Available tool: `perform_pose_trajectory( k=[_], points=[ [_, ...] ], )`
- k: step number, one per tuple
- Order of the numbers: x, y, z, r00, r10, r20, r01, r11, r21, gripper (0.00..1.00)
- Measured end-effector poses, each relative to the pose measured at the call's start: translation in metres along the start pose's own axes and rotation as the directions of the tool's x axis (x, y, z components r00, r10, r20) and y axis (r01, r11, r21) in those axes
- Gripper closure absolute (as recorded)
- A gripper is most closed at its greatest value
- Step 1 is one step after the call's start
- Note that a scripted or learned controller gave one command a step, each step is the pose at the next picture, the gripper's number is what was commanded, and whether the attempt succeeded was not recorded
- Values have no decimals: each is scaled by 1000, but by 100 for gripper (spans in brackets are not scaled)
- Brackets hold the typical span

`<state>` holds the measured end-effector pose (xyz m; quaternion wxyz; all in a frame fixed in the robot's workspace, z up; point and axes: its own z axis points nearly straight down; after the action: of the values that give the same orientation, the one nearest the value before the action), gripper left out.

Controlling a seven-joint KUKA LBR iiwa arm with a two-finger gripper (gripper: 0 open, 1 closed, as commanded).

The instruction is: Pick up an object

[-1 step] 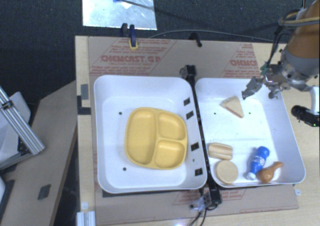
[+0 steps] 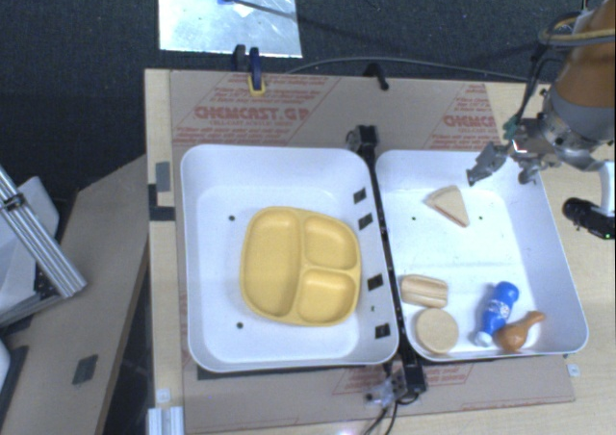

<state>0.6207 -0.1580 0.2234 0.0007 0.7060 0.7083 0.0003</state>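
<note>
In the right bin (image 2: 539, 231) lie a tan wedge-shaped sandwich piece (image 2: 449, 205) near the back, a hot dog bun (image 2: 423, 290), a round cracker (image 2: 436, 330), a blue bottle (image 2: 494, 311) and a brown chicken drumstick (image 2: 520, 329) at the front. My gripper (image 2: 502, 165) hovers over the bin's back right corner, above and to the right of the sandwich piece. Its fingers are spread apart with nothing between them.
The left bin (image 2: 207, 231) holds a yellow divided plate (image 2: 298, 266). A black divider with clips (image 2: 377, 241) runs between the bins. A blue and yellow clamp (image 2: 252, 67) sits at the bench's back edge. An aluminium rail (image 2: 34, 241) stands at far left.
</note>
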Motion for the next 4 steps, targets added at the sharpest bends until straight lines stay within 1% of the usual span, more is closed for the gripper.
perform_pose_trajectory(
  k=[1,2,3,4],
  points=[
    [-8,6,49,1000,2,0,-2,1000,2,0],
    [-4,4,90,1000,1,-1,-1,1000,2,0],
    [-3,5,141,1000,1,-1,-1,1000,2,0],
    [-4,6,128,1000,1,0,-1,1000,-2,100]
  ],
)
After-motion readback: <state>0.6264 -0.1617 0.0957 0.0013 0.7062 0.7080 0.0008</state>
